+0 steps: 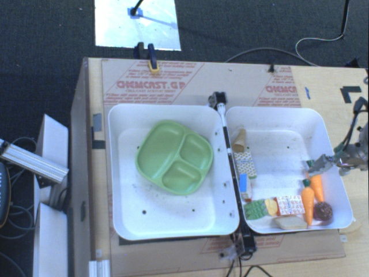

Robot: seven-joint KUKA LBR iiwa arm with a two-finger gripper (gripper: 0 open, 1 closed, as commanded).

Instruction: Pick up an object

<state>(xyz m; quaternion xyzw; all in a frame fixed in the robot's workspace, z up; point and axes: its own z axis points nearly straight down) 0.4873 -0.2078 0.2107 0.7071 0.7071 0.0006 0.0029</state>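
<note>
My gripper [317, 165] reaches in from the right edge and hangs over the right side of the right bin [277, 123]. Just below it lie two orange carrots [308, 204], one upright and a smaller one [316, 186] closest to the gripper. A dark red ball [324, 211] sits beside them in the bin's front right corner. Along the front wall lie a patterned box [290, 205], a yellow piece [271, 206], a green item [253, 209] and a beige piece [291, 224]. I see nothing held in the gripper.
A green divided plate [174, 157] lies in the left bin [124, 212]. Against the right bin's left wall lie a tan cone [238, 138], a patterned packet [245, 164] and a small blue item [243, 183]. A cable runs along the divider [228, 149].
</note>
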